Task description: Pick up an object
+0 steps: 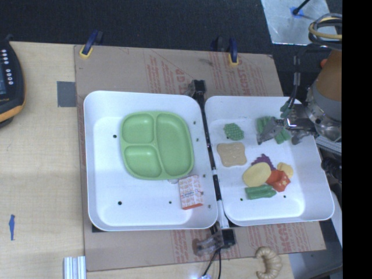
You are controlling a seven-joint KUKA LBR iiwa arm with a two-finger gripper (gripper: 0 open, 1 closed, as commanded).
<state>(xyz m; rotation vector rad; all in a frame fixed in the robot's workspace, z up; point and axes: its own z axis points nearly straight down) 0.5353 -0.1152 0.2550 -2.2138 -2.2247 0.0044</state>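
Note:
My gripper (281,136) is low over the far right part of the right bin (325,205), reaching in from the right. It is open, its grey fingers (266,135) spread to either side of a dark green toy (267,123) that lies on the bin floor. In the same bin lie a green knobbly piece (233,131), a tan bread slice (232,154), a yellow piece (257,174), a purple piece (264,158), a red and yellow piece (280,179) and a green bean-like piece (260,193).
The left bin (96,208) holds a light green divided plate (157,145) and a small red and white packet (190,192). A clamp bar (206,150) runs between the bins. A pendant (9,80) lies at far left, and a tan curled object (268,263) sits below the bins.

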